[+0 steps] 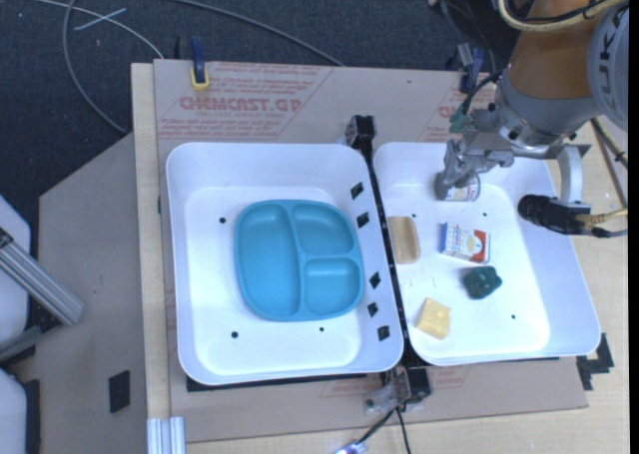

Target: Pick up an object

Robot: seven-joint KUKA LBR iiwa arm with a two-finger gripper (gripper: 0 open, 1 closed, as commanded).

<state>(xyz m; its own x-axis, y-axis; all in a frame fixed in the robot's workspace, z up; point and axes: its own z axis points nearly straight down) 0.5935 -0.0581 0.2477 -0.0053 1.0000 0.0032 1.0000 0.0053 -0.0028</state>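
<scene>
- Gripper (457, 183) sits low over the right bin (559, 327), near its far edge, left of centre. Can't tell whether it is open or closed; nothing visibly held.
- Bare white floor around the gripper on its left and near sides; closest item is the small carton (464, 241), just nearer the front edge than the gripper, apart from it.
- Carton: flat box, white with blue and red print, lying roughly mid-bin.
- Dark green lump (482, 282) just beside the carton's front-right corner, small gap between them.
- Tan sponge-like block (403, 238) lies against the right bin's left wall, near the divider between bins.
- Pale yellow wedge (434, 317) near the right bin's front-left corner, well apart from the gripper.
- Right half of the right bin mostly open floor; a black cylindrical part (547, 213) with cable hangs over its right edge.
- Left bin (190, 242): blue three-compartment plate (299, 258) centred, open white margin on all sides up to the walls.
- Both bins sit on a cardboard sheet (150, 193); blue-and-yellow clamp (199, 64) on its far-left edge.
</scene>
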